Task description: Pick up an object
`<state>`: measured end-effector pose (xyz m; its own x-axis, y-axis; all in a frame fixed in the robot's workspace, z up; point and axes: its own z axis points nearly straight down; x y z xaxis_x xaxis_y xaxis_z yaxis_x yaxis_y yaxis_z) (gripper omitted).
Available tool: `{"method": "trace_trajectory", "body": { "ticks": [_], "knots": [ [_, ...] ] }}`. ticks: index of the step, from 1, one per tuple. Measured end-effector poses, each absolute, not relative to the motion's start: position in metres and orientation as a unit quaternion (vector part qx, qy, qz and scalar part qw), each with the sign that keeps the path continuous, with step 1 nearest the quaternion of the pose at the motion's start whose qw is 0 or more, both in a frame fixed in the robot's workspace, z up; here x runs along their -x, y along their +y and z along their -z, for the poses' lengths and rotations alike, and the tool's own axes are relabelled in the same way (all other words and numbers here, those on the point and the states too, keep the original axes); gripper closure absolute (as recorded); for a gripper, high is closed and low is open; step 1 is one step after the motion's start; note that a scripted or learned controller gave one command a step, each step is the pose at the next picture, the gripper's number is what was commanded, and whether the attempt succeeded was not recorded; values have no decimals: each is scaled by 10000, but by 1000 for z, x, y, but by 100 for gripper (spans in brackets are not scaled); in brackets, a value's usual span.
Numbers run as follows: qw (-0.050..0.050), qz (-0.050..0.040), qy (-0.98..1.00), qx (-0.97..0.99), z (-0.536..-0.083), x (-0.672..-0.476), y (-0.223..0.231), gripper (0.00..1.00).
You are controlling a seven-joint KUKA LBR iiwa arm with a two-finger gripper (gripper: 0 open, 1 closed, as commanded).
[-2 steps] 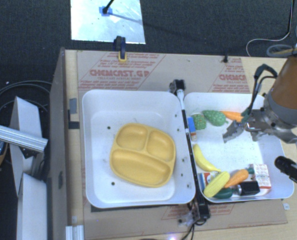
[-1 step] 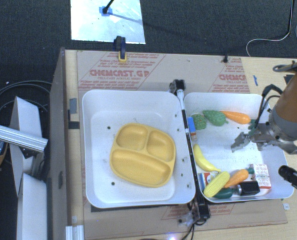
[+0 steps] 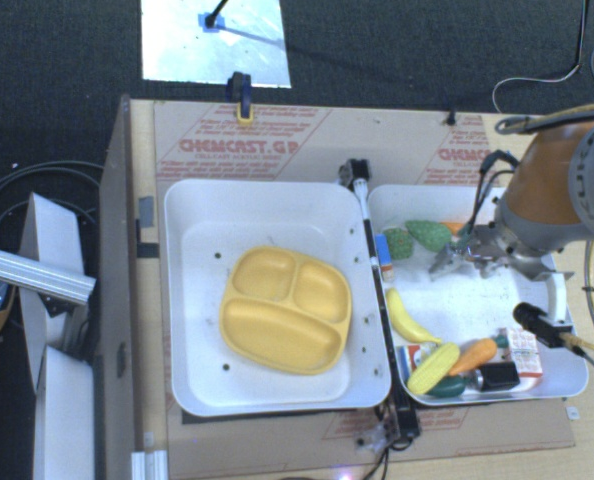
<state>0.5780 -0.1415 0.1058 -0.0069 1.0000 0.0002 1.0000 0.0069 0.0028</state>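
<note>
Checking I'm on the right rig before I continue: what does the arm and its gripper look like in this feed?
The arm is bulky and rounded, grey at the outer link with a broad orange band above the wrist. Thin dark cables loop beside the orange section. The gripper is a small metallic grey assembly with slim fingers. No readable markings show on it.

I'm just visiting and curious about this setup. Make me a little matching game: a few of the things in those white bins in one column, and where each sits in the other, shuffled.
Things:
1. yellow divided tray
2. banana
3. green leafy toy
4. gripper

Places:
A. far part of the right bin
B. middle of the left bin
C. over the right bin, just right of the green toy
D. right bin, near the divider between bins

Pairs: 1-B, 2-D, 3-A, 4-C
</note>
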Motion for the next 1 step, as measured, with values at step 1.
{"method": "trace_trajectory", "body": {
  "ticks": [1],
  "knots": [
    [30,-29,7104,-7038,-85,-658,-105,0]
  ]
}}
